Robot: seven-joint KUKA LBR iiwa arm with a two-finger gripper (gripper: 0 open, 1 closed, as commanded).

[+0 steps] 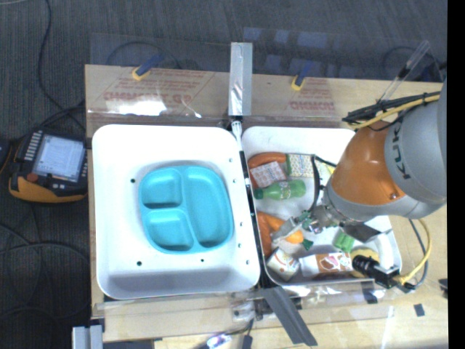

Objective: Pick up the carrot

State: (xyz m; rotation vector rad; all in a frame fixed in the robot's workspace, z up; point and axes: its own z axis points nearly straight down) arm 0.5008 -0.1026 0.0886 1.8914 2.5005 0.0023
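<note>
Reaching in from the right, the grey-and-orange arm (378, 173) bends over the right bin (290, 137), and the gripper (312, 222) hangs low among the clutter near the middle of that bin; whether it is clenched or released cannot be told from this angle. The carrot (267, 222) lies against the left wall of the right bin, about halfway down, a bare orange wedge just left of the gripper; whether the two touch cannot be told. Beyond the carrot a green bottle (282, 190) lies on its side; further back a red-and-white labelled packet (267, 171) rests on another orange thing (261, 158) in the bin's far left corner; a green-and-white packet (298, 164) sits just right of them. Toward the near edge a white cup-like thing (283, 262) and a pale bottle with a brown label (328, 262) lie side by side, close below the gripper. The left bin (116, 151) holds a blue divided plate (185, 206) at its middle, three compartments facing up; both bins sit touching on the wooden table (174, 86); a handheld controller with a lit screen (52, 162) rests on the dark carpet (43, 49) left of the table.
</note>
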